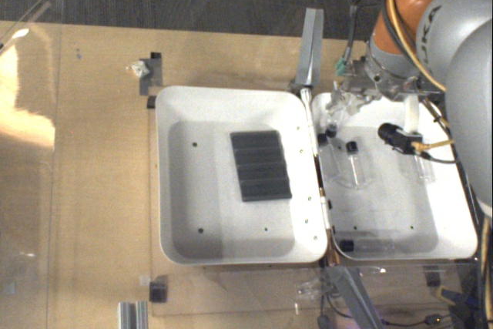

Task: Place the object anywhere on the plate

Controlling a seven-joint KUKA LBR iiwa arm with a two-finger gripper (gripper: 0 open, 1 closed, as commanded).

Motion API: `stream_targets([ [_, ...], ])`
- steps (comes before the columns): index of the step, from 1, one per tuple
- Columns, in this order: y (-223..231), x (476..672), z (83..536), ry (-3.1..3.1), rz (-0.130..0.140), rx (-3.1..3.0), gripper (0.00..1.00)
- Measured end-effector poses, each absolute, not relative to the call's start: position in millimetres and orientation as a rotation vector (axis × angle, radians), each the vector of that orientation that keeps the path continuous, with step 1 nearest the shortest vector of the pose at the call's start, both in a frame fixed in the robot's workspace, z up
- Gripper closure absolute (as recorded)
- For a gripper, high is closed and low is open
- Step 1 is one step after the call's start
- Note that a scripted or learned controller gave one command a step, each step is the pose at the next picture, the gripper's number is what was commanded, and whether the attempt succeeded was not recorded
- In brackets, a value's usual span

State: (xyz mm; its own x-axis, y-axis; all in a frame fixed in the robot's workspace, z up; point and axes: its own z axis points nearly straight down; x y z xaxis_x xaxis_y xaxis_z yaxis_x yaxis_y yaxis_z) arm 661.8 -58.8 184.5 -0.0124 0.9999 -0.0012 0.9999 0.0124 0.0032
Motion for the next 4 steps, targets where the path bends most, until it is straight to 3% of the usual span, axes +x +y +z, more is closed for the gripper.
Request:
stream_targets([
  [1, 16, 668.4, 186, 2.555, 0.006, 1.822, 1.0],
  [2, 103, 669.4, 234, 2.547, 0.008, 1.831, 1.0],
  [3, 190, 663.7, 192, 2.688, 0.006, 1.62, 1.0],
  [4, 221, 669.1, 197, 2.96, 0.009, 1.035, 1.0],
])
